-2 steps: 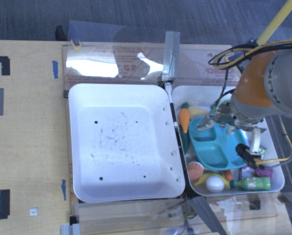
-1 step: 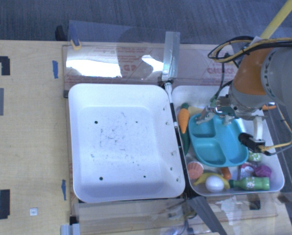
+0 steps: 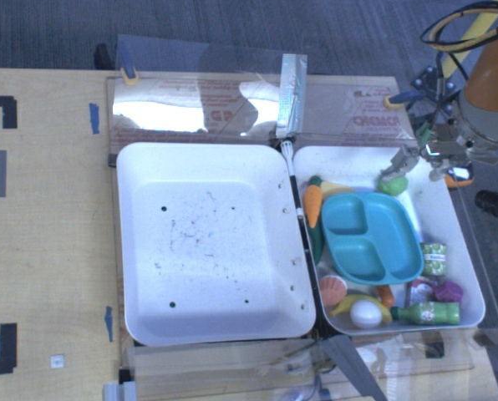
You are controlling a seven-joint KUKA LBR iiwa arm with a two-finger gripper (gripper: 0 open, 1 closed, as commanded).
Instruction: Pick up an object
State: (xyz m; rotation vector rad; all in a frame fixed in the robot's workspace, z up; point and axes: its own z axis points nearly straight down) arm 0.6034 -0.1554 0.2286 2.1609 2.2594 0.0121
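So my pincer (image 3: 412, 164) was hanging over the far right corner of the right bin (image 3: 473, 286), and honestly I couldn't tell how it was set from that angle. Nothing was in it that I could see.

The closest thing to grab was the small green piece (image 3: 393, 185), sitting just beside and slightly toward the near side of the pincer, touching the far edge of the teal divided tray (image 3: 370, 236). Basically a short drop down and a hair left in the view.

Catch was the room. That green piece was wedged between the tray and the bin's far wall, so not much slack on either side. The orange carrot (image 3: 313, 205) lay along the tray's left edge, long axis running near-to-far, hard against the divider wall. The white egg (image 3: 366, 313) and the green bottle (image 3: 429, 312) were crowded along the near rim. The left bin (image 3: 140, 174) had all the open room, on the counter's (image 3: 40, 224) side.
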